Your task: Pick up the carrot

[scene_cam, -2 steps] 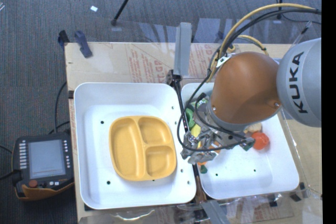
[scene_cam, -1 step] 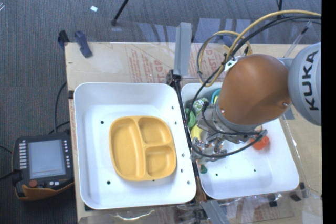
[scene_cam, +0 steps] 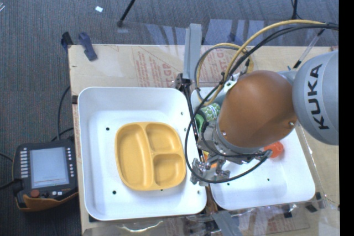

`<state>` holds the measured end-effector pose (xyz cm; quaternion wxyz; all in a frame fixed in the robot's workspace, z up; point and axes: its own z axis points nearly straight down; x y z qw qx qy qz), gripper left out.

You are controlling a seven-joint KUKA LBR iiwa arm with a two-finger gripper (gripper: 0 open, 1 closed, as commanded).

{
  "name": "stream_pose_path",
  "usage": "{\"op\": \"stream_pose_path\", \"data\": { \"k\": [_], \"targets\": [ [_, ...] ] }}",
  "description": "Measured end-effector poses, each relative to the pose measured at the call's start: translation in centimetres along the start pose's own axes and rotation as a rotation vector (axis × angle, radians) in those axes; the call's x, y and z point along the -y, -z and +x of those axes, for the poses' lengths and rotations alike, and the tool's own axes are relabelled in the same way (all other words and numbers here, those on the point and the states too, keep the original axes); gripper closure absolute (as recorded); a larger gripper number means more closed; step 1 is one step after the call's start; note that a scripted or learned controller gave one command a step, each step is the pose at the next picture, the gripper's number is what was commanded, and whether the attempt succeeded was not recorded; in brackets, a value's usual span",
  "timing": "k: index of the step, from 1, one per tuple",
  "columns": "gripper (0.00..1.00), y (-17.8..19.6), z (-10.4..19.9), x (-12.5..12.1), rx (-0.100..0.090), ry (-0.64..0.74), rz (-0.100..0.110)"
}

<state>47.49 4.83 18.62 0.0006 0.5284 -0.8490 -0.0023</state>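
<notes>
An orange tip that looks like the carrot (scene_cam: 276,148) peeks out from under the arm's wrist in the right bin (scene_cam: 276,188); the rest of it is hidden. My gripper (scene_cam: 210,169) hangs low at the right bin's left edge, near the wall between the two bins. It sits well to the left of the carrot. The big orange wrist band (scene_cam: 254,110) covers most of the right bin.
A yellow divided plate (scene_cam: 149,155) lies in the left bin (scene_cam: 94,119). A green object (scene_cam: 210,112) shows beside the wrist at the right bin's far left. Cables loop over the arm. A teach pendant (scene_cam: 47,174) lies on the floor at left.
</notes>
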Motion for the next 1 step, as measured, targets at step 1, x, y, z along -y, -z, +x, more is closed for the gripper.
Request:
{"op": "stream_pose_path", "data": {
  "k": [1],
  "targets": [
    [1.0,0.05,-3.69,4.0,0.001,0.201,0.001]
  ]
}}
